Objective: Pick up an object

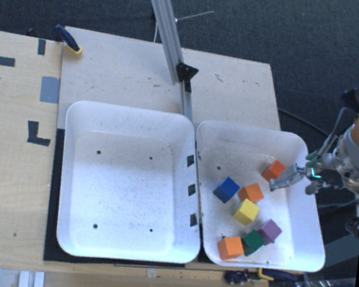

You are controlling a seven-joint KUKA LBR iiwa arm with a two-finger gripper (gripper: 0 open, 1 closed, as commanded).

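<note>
Several small blocks lie in the right bin (296,253). An orange block (273,169) sits near the bin's right side, with a blue block (226,190), a second orange block (251,193) and a yellow block (246,211) further left. A purple block (270,230), a green block (253,241) and a third orange block (231,247) cluster near the front wall. My gripper (287,179) reaches in over the bin's right wall and hovers just right of and below the first orange block. Nothing is seen held in it.
The left bin (72,158) stands beside the right one, sharing a middle wall. A slanted metal rail (170,37) runs from the top down to the bins' junction. A blue and yellow tool (68,39) lies at the bench's far left corner.
</note>
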